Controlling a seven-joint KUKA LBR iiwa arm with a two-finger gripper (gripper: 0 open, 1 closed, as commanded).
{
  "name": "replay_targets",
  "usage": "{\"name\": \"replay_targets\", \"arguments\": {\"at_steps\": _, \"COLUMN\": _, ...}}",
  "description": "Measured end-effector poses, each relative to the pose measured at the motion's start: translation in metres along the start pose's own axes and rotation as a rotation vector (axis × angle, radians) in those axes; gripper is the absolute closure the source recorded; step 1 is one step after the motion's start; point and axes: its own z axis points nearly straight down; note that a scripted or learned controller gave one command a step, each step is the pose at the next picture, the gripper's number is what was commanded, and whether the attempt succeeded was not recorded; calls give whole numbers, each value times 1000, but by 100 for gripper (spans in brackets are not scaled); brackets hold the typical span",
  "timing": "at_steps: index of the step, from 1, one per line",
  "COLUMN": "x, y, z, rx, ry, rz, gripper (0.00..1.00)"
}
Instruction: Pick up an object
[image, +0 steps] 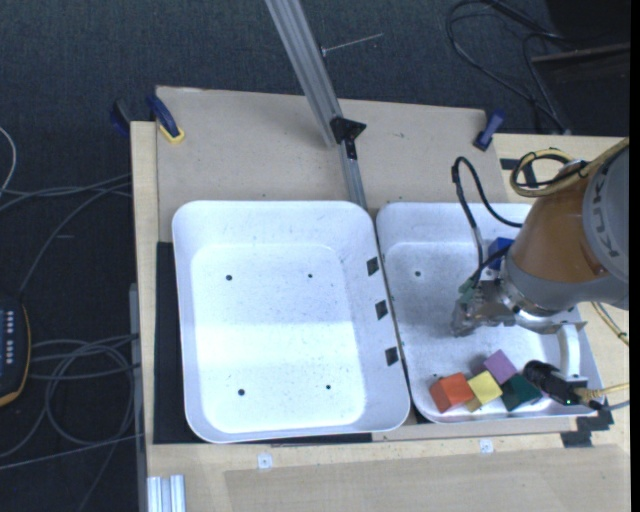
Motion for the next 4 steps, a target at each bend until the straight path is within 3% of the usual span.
{"name": "replay_targets", "arguments": {"at_steps": 2, "x": 5, "y": 13, "z": -120, "rx": -8, "ry": -3, "rz": -1, "gripper": 100}}
{"name": "replay_targets", "arguments": {"at_steps": 3, "x": 6, "y": 14, "z": -146, "rx": -4, "ry": -2, "rz": -1, "gripper": 100}}
{"name": "replay_targets", "arguments": {"at_steps": 4, "x": 62, "y": 35, "z": -152, "rx": -3, "ry": 0, "rz": -7, "gripper": 100}}
